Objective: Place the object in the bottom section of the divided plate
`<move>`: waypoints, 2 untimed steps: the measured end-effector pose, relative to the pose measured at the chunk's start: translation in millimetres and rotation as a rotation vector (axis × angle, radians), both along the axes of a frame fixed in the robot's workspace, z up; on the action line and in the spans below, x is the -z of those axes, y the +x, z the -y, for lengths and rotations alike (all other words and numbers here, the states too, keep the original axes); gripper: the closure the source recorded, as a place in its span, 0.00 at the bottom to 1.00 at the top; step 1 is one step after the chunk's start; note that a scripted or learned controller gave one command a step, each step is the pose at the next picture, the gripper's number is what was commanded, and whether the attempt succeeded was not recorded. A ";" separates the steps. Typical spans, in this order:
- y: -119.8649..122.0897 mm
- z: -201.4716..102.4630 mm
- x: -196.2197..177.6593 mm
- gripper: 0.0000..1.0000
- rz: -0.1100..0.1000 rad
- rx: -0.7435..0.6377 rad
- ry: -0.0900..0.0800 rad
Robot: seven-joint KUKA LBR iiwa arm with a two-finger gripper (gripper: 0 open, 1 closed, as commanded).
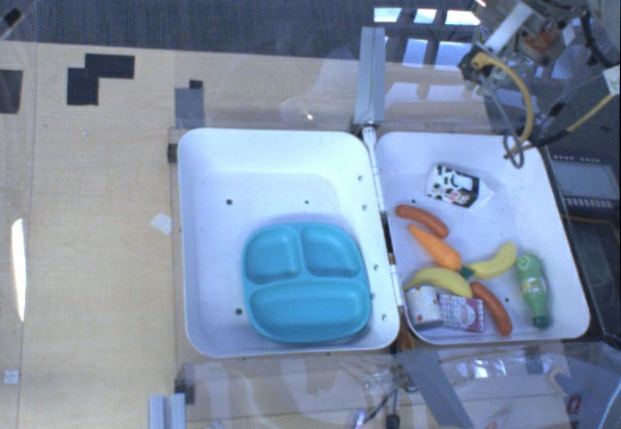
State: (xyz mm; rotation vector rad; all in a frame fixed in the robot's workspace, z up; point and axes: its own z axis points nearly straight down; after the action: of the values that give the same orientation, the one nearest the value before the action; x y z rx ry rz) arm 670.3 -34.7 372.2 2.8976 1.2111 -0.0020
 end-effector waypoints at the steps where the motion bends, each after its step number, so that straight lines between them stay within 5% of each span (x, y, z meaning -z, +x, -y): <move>1: -14.3 -60.0 -51.7 1.00 0.003 0.441 0.002; 2: -8.0 -130.1 -57.8 1.00 0.002 0.433 0.001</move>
State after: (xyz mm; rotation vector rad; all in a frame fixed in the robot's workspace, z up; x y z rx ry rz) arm 662.4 95.5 430.0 3.0907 0.5598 0.0018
